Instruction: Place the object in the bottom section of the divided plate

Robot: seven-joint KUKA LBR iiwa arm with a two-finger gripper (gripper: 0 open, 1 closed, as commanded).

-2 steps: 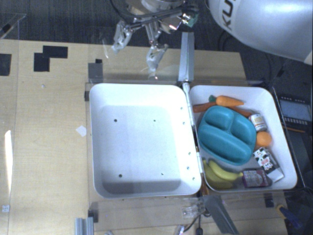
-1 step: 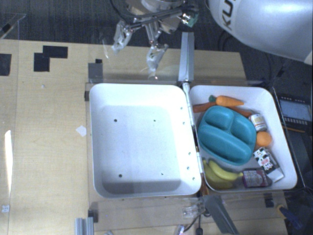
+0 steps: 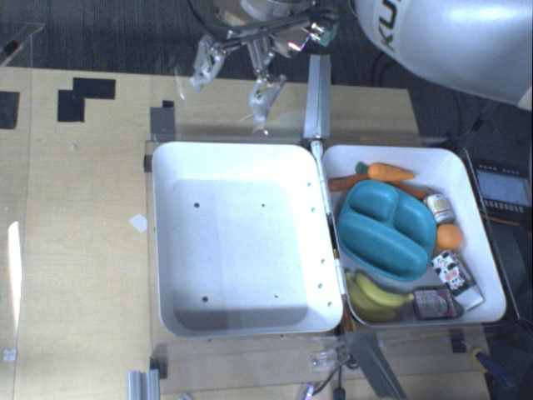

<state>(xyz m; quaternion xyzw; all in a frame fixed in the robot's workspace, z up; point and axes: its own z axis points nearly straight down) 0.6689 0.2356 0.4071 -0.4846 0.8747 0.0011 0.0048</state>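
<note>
Bench (image 3: 75, 223), pale wood, carrying two shallow white bins. Left white bin (image 3: 233, 307) bare; right white bin (image 3: 479, 223) crowded. Teal divided plastic plate (image 3: 387, 227) at centre of right bin, long axis slanting upper-left to lower-right. Yellow banana (image 3: 373, 297) touching its lower edge; orange carrot (image 3: 390, 172) just above. End effector (image 3: 237, 80), fingers spread, gripping nothing, hovers beyond left bin's far rim; plate lies toward lower right.
</note>
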